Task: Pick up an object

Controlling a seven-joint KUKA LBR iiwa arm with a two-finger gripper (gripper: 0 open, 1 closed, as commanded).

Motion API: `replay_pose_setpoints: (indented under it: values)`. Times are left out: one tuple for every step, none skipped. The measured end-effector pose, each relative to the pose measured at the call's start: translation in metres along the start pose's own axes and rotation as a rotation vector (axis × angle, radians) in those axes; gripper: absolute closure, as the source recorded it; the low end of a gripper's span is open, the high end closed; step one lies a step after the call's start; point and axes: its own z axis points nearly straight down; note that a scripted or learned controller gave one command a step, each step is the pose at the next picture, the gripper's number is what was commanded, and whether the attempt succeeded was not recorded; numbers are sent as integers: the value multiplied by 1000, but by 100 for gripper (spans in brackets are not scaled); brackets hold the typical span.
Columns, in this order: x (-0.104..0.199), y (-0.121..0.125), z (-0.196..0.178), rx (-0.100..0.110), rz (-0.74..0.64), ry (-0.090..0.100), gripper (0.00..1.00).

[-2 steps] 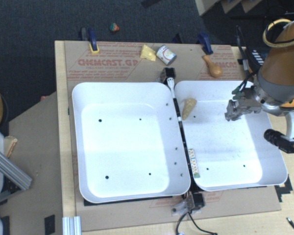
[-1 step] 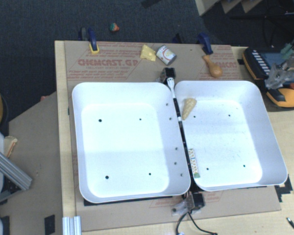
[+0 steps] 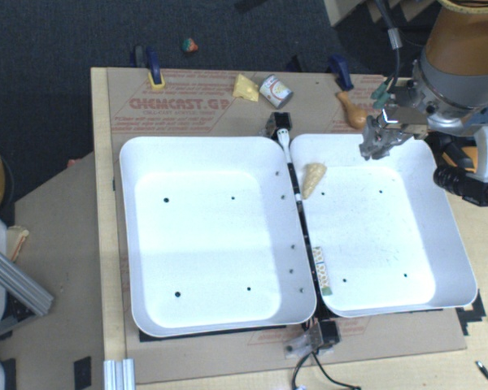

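Observation:
A pale tan wedge-shaped object (image 3: 311, 177) lies in the right bin (image 3: 423, 242) near its upper left corner. A small flat packet with a printed label (image 3: 321, 270) rests against the same bin's left wall, lower down. My gripper (image 3: 377, 149) hangs over the right bin's far edge, to the right of the tan wedge and apart from it. Nothing shows between its fingers.
The left bin (image 3: 146, 218) stands beside the right one. On the cardboard behind the bins lie a yellow piece (image 3: 246, 88), a small white box (image 3: 276, 91) and an orange-brown object (image 3: 352, 110). Blue clamps (image 3: 154, 66) hold the board's far edge.

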Motion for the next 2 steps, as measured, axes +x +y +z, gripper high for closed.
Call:
replay_pose_setpoints:
  values:
    - [-9, -25, -110, -18, 12, -6, 100]
    - [-10, -51, 28, 12, 15, -3, 100]
